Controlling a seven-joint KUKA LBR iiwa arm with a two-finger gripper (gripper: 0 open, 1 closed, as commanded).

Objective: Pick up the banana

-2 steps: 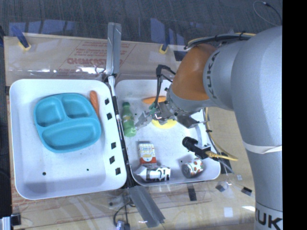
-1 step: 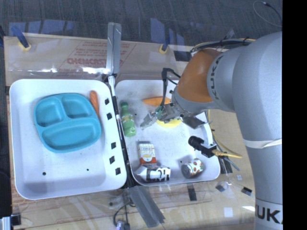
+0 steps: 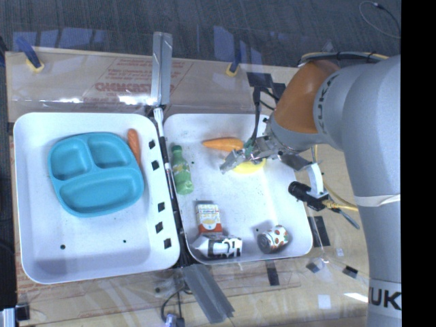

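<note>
Left bin [image 3: 41, 251]: blue tray [image 3: 95, 171] with an orange carrot [image 3: 133, 144] along its right edge. Right bin [image 3: 231, 210]: green bottle [image 3: 181, 171] at the left wall; carton [image 3: 208, 218], dark can [image 3: 223, 247] and small tin [image 3: 274, 238] along the near side; second carrot [image 3: 222, 143] toward the far side. Banana [image 3: 248, 167] just right of that carrot, mostly hidden beneath the claw [image 3: 240, 159], yellow showing below the tips. Claw low over the banana, fingers apparently apart, nothing clamped between them. Advisable here: straddle the fruit across its narrow width, descend fully, avoid nudging the carrot, close before lifting.
</note>
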